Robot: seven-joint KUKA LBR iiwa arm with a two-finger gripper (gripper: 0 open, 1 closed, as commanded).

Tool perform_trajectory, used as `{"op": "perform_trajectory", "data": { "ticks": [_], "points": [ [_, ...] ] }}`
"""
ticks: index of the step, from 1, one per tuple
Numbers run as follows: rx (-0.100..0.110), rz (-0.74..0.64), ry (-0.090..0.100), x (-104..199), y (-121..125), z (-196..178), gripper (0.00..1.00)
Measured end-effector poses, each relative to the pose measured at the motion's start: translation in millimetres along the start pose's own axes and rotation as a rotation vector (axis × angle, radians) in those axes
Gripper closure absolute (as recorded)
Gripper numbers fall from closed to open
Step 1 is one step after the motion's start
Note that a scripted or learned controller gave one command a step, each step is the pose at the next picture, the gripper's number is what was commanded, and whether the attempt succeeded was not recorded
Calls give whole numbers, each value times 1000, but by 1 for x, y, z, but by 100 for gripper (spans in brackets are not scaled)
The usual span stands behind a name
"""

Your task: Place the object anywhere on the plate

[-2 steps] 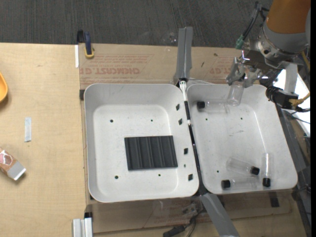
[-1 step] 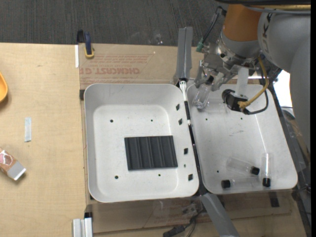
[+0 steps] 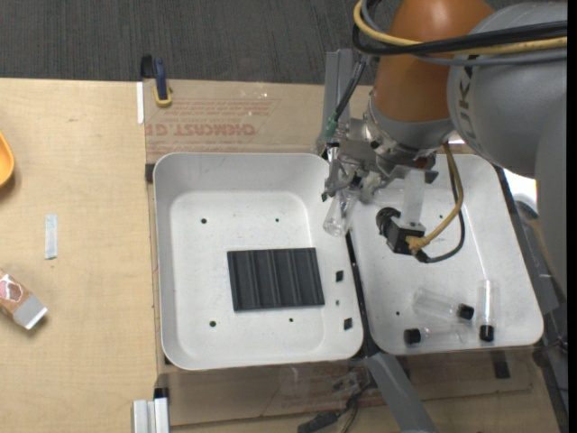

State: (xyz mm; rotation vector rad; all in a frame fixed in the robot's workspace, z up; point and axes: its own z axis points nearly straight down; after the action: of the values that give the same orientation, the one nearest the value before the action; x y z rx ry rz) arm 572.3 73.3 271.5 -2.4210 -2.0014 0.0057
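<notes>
**Carry under way over the divide between the bins**

Gripper (image 3: 347,188) hangs right over the seam where the two white bins meet, and a clear tube (image 3: 336,215) dangles from it, its top seemingly pinched at the fingers, body pointing down toward the left bin's right rim. It looks like a hold, though the glassy thing is hard to read against the white.

By my reading this is the transport step: object lifted, on its way across. The target, I take it, is the dark ribbed plate (image 3: 275,278) lying flat in the middle of the left bin (image 3: 180,242). That plate sits down and to the left of the gripper, well apart from it, so the next move calls for a swing further over the left bin, a descent above the ribs, then a release. A slick tube on ridges could roll, so a low drop seems wise.

Left bin: the plate. Right bin (image 3: 514,242): two more clear tubes with black caps (image 3: 442,309) (image 3: 487,307) near the front edge, plus a small black cap (image 3: 412,336) lying loose beside them.
</notes>
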Motion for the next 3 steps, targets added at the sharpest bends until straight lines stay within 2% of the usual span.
{"op": "perform_trajectory", "data": {
  "ticks": [1,2,3],
  "points": [
    [3,-127,-1,14,-53,44,100],
    [2,-127,-1,13,-53,44,0],
    [3,-96,-1,91,-73,147,0]
  ]
}}
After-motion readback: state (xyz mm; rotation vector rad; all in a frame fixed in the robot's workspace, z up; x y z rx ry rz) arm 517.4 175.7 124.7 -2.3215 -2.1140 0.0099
